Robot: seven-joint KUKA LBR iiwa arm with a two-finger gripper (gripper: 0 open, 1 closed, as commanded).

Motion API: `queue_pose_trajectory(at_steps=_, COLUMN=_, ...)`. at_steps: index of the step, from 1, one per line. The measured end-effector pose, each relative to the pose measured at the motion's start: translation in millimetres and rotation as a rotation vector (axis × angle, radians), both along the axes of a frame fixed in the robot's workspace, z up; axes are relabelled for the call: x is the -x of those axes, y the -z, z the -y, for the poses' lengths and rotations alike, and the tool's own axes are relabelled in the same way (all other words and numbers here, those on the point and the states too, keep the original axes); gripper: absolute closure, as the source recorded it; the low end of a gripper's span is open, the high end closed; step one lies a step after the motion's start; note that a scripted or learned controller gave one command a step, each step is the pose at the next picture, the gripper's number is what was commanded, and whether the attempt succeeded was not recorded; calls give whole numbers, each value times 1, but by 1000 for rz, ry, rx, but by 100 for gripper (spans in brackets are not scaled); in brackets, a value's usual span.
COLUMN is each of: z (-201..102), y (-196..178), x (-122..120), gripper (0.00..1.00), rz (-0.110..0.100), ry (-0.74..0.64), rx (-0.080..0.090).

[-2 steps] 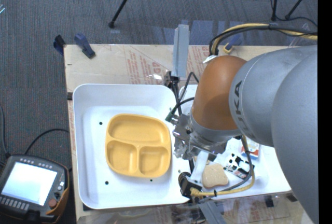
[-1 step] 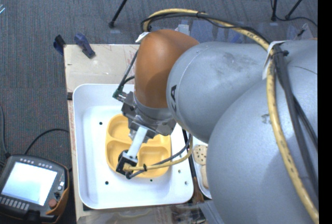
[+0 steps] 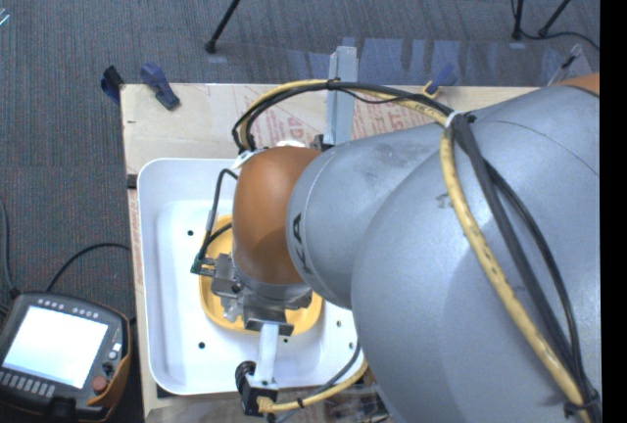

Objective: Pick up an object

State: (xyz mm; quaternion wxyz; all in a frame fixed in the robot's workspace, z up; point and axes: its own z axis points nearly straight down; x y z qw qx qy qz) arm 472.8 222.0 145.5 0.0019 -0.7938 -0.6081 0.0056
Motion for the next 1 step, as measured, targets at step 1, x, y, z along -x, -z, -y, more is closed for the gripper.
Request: queue_pose_trajectory(at_steps=1, z=-18, y=48, x=-74, gripper=100, rz=7, ry=318, rx=-1)
